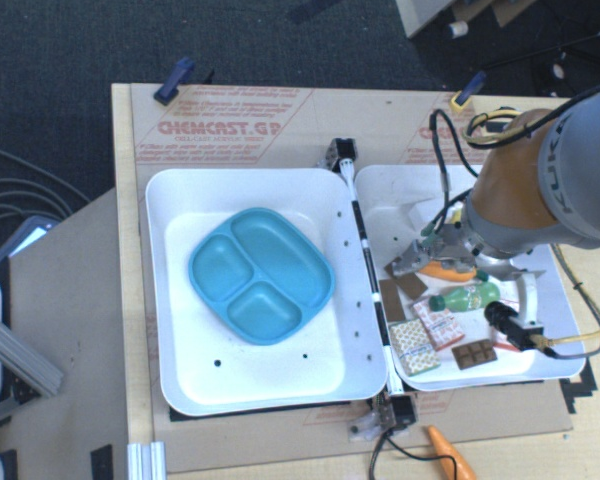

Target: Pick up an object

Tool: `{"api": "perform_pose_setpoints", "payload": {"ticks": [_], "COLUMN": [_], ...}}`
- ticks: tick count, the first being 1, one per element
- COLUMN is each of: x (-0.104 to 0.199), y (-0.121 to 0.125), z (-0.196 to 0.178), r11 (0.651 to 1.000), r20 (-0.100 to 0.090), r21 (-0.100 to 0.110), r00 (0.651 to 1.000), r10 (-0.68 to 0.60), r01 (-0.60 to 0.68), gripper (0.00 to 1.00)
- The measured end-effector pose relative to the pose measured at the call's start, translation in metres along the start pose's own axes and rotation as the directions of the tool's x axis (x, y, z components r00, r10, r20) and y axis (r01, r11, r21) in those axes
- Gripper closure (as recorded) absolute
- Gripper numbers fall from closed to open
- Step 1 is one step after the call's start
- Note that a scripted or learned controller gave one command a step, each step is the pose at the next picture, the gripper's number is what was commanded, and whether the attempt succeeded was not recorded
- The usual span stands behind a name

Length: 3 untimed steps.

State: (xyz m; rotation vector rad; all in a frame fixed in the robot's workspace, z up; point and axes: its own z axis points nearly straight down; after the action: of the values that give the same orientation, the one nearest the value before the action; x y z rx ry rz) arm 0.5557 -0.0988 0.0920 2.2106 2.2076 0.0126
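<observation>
My gripper (427, 255) reaches down into the right bin (385, 190), low over its middle, with the grey arm and its orange band covering the bin's far right part. An orange object (448, 269) lies right beside it, partly under the wrist. Just in front of that lies a green bottle (467, 296) on its side. A brown flat piece (412, 286) sits to the gripper's near left. A checked packet (414, 345), a small red-and-white box (441, 324) and a brown ridged bar (473, 354) lie along the bin's front.
The left bin (175, 268) holds a blue divided plate (261, 274) near its middle. A black-clipped divider (361, 238) runs between the two bins. Blue clamps (173, 80) sit at the bench's back edge.
</observation>
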Motion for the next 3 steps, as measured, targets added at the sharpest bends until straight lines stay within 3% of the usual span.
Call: {"api": "perform_pose_setpoints", "payload": {"ticks": [1,2,3], "x": [0.0,0.0,0.006], "y": [0.001,0.001,-0.013], "z": [-0.01,-0.01,0.007], "r11": [1.0,1.0,1.0], "r20": [0.001,0.001,-0.008], "r21": [-0.002,-0.002,0.021], "r00": [1.0,1.0,1.0], "r10": [0.001,0.001,0.0], "r01": [-0.001,-0.001,0.0], "gripper": [1.0,0.0,0.0]}}
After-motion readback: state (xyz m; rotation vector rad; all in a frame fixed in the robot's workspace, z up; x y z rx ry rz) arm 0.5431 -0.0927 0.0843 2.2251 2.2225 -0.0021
